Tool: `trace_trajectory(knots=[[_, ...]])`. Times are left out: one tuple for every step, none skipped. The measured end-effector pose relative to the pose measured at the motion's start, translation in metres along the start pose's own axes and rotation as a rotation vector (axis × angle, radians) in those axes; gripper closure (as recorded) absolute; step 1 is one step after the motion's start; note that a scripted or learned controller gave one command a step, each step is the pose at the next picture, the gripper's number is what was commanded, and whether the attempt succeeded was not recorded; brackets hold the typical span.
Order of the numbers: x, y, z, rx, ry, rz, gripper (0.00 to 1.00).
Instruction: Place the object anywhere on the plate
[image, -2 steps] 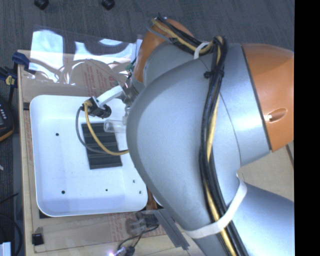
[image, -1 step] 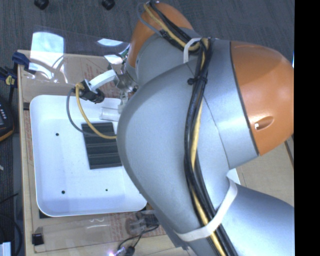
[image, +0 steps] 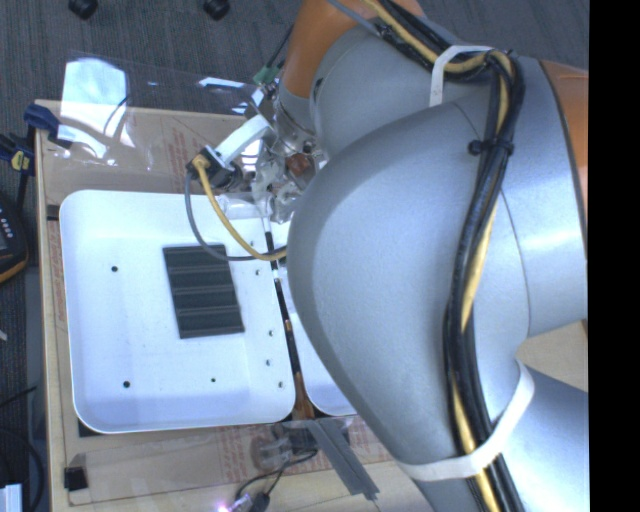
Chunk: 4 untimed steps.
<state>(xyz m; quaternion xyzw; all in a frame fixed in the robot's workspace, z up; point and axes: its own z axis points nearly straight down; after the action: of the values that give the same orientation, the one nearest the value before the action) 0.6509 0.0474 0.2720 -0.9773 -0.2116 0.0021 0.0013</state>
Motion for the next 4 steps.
trace_trajectory(knots=[[-0.094,-0.052,0.076,0.002,-0.005,0.046,1.00],[-0.016,-0.030,0.082,0.001,-0.002,-0.400,1.00],[0.006,-0.027,0.082,0.000,0.000,-0.148,1.00],[-0.035,0.025,0.082,-0.001,-0.001,0.176,1.00]])
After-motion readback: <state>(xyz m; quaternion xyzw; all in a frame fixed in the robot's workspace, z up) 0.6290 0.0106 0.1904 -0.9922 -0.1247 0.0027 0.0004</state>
